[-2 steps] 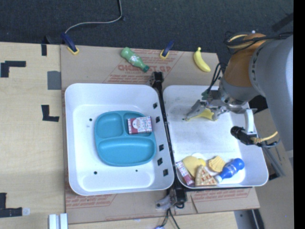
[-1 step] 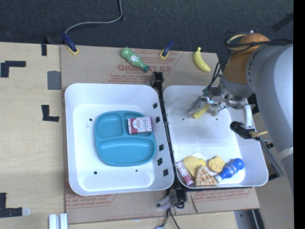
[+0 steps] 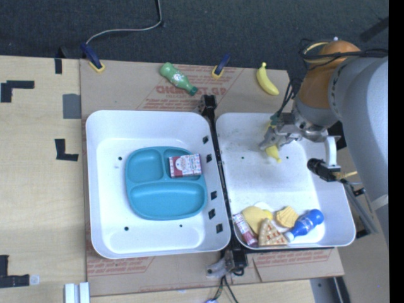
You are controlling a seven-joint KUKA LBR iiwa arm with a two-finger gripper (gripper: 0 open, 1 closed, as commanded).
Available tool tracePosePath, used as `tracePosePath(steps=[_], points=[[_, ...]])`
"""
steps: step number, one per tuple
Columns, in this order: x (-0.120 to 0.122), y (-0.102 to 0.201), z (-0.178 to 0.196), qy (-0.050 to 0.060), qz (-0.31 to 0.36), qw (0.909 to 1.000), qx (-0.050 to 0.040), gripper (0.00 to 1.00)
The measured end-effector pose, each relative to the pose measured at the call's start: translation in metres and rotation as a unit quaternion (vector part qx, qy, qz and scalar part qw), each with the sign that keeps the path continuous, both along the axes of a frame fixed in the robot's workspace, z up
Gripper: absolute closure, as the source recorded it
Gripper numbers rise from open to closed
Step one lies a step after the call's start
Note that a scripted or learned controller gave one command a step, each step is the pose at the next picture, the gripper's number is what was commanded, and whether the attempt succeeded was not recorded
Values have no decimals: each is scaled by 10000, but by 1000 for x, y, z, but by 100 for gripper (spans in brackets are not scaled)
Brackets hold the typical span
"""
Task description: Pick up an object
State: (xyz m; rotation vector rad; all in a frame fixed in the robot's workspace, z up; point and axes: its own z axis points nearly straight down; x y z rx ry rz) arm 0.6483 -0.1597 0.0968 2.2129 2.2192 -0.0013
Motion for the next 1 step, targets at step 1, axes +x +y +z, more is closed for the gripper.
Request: tracePosePath(steps=[1], points=[[21,53,53,15,-2,10000,30,100]])
